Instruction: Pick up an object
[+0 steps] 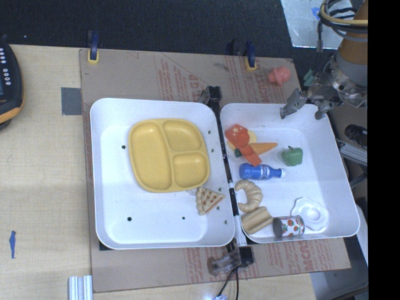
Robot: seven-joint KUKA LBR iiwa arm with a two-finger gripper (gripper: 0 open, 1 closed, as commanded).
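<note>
My gripper (306,107) hangs above the far right corner of the right bin (325,142), fingers spread apart with nothing between them. Below it in that bin lie a red toy (237,134), an orange carrot (261,148), a green pepper (292,156), a blue bottle (260,172), a tan croissant (250,194), a bread roll (256,219), a small can (288,226) and a white cup (310,212). The left bin (119,217) holds a yellow divided plate (169,154) and a pizza slice (209,199).
A pink object (280,75) lies on the cardboard behind the right bin. Blue and yellow clamps (250,57) hold the cardboard's far edge. A black device (9,83) sits at the far left of the bench.
</note>
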